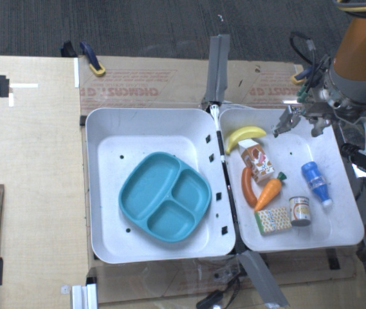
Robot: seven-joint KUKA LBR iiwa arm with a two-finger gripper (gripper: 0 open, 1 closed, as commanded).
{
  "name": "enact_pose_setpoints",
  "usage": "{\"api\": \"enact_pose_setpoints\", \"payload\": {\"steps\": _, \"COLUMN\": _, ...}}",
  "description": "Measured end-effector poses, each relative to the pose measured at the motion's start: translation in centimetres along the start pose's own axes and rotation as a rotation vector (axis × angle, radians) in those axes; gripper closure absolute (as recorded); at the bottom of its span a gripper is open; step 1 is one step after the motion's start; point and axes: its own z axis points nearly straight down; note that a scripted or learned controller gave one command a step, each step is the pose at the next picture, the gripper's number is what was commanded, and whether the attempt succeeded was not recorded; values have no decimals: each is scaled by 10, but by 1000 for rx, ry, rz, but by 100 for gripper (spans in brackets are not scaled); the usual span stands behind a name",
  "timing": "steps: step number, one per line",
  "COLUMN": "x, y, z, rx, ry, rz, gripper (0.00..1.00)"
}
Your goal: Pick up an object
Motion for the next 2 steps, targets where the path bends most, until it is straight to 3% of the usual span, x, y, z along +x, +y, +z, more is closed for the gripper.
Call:
{"api": "enact_pose_setpoints", "payload": {"steps": 1, "x": -34, "y": 19, "z": 133, "rx": -13, "ry": -4, "rz": -183, "gripper": 0}}
{"api": "enact_pose_setpoints", "payload": {"steps": 2, "x": -93, "y": -27, "z": 162, "rx": -4, "ry": -1, "rz": -237, "gripper": 0}}
